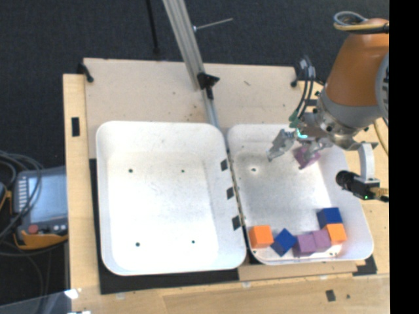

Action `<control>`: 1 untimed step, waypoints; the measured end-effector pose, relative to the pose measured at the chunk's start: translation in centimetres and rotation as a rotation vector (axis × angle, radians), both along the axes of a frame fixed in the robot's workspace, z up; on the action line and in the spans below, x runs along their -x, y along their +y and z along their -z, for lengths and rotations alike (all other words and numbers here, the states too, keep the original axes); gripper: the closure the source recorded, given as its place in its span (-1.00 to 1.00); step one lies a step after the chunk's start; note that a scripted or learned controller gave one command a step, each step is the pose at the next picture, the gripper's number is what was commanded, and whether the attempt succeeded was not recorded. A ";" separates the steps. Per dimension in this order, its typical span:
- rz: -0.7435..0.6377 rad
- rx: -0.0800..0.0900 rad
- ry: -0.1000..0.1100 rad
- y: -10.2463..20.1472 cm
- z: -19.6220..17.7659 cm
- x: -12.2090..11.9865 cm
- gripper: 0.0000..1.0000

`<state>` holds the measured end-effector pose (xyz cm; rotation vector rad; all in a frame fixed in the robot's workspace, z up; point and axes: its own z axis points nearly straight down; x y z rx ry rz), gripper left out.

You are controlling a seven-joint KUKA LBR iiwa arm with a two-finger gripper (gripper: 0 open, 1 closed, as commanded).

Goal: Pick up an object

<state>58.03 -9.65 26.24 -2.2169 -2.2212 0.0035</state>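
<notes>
The hand (294,148) hangs over the right bin (262,195) — pinching a purple block (306,156) (lifted off the floor).

Both bins white w/ fine dark speckling — left bin (163,195), right bin (281,195). In the right bin: orange block (261,235), blue block (284,241), two purple blocks (313,243), another orange block (336,232), another blue block (329,216). By the gripper (296,146) — grey metal — a purple block (306,156). Arm (357,77) orange above, grey below. Bench (196,90) pale tan; floor dark grey.
</notes>
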 end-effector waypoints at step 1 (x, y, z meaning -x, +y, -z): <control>0.002 0.001 -0.005 0.0 -0.2 -0.1 -1.00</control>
